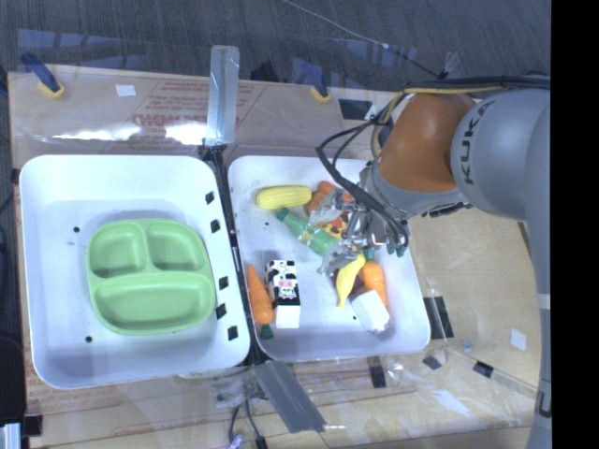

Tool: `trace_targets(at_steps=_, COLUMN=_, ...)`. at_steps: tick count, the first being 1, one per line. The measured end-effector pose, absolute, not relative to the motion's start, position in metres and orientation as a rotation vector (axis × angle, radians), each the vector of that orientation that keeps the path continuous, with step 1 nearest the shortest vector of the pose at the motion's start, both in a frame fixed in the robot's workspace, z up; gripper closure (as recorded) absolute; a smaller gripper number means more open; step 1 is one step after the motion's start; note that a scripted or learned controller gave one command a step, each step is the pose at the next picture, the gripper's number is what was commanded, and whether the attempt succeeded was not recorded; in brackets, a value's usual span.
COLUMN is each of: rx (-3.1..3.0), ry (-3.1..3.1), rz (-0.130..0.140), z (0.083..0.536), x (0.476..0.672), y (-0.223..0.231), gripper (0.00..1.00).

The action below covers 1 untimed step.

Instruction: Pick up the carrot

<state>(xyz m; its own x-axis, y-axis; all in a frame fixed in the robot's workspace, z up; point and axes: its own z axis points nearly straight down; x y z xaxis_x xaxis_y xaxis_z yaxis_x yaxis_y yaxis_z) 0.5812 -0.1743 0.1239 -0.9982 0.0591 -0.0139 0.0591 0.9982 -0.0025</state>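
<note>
An orange carrot (257, 294) lies along the left wall of the right bin (309, 344), near its front corner. A second orange, carrot-like piece (375, 279) lies at the bin's right side, next to a yellow banana (348, 278). My gripper (361, 238) hangs low over the right middle of the bin, just above the banana and the orange piece and beside a green bottle (314, 233). It is well to the right of the carrot at the left wall. The wrist hides what lies directly under it.
The right bin also holds a yellow corn cob (284, 196), a cow-patterned carton (283, 289), a white block (372, 311) and small orange bits (325, 195). A green divided plate (148, 277) sits in the left bin (47, 213). The arm covers the right bin's far right corner.
</note>
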Motion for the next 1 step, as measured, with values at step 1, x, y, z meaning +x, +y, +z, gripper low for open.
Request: trace_targets(at_steps=1, rx=0.164, ry=3.131, rz=-0.003, z=0.0942, x=0.5341, y=-0.2108, gripper=0.00)
